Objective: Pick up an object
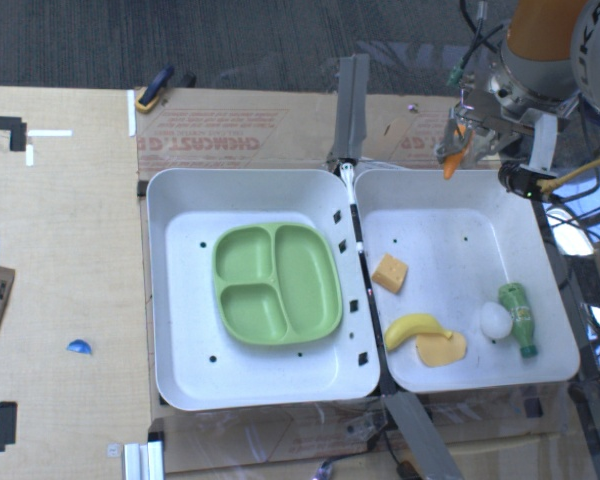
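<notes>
My gripper [458, 146] hangs high over the far edge of the right bin [450, 233], under the orange-banded wrist. A small thin orange object [450, 165] sticks out below its fingers, which are shut on it, lifted well above the bin floor. In the right bin lie a tan-yellow block [390, 273], a banana [412, 328], a flat orange-yellow piece [443, 350], a white ball [495, 321] and a green bottle [518, 318]. All of these lie toward the near side, well apart from the gripper.
The left bin [180, 268] holds a green divided plate [278, 283]. A grey upright post [352, 108] stands behind the seam between the bins. Cardboard [230, 133] lies behind the bins. Cables [570, 183] run at the right edge near the arm.
</notes>
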Tool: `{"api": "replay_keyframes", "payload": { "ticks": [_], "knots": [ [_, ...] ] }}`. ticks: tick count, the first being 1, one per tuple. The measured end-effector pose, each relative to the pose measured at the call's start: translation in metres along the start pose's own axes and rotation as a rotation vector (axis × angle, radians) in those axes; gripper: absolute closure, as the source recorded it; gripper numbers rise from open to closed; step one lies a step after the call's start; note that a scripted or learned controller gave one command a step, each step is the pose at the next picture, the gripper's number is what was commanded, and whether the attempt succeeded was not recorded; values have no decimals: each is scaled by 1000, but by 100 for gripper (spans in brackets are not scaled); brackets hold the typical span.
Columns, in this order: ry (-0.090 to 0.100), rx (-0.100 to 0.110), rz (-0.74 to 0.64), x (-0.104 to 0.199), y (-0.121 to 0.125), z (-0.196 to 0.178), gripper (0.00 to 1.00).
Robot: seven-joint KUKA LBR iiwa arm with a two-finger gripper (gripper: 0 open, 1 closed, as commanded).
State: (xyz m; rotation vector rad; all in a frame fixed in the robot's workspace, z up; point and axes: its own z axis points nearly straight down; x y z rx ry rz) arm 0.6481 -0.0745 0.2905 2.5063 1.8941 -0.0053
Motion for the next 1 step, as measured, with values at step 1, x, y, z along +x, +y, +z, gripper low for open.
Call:
{"api": "replay_keyframes", "payload": {
  "ticks": [1],
  "knots": [
    [1,1,-125,27,3,82,100]
  ]
}}
